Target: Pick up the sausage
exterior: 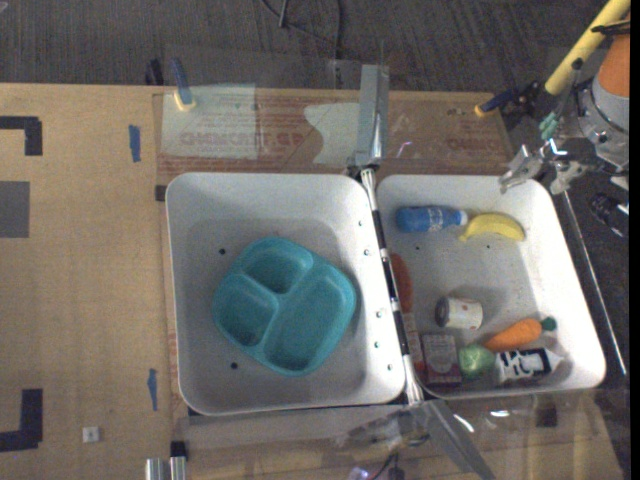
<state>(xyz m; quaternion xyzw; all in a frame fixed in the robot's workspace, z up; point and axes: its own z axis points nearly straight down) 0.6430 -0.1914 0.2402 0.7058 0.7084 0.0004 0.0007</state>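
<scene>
The slim reddish sausage (pixel 401 280) lies tight against the left wall of the right-hand shallow white bin (pixel 575 278); the metal two-finger gripper (pixel 530 163) hangs over that bin's far right corner; whether its jaws are spread I cannot tell; I'd descend close along the wall; part of the sausage looks tucked under the rim.

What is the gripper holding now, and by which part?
Nothing: the gripper is above the right bin's far corner, and the sausage lies along its left wall.
</scene>
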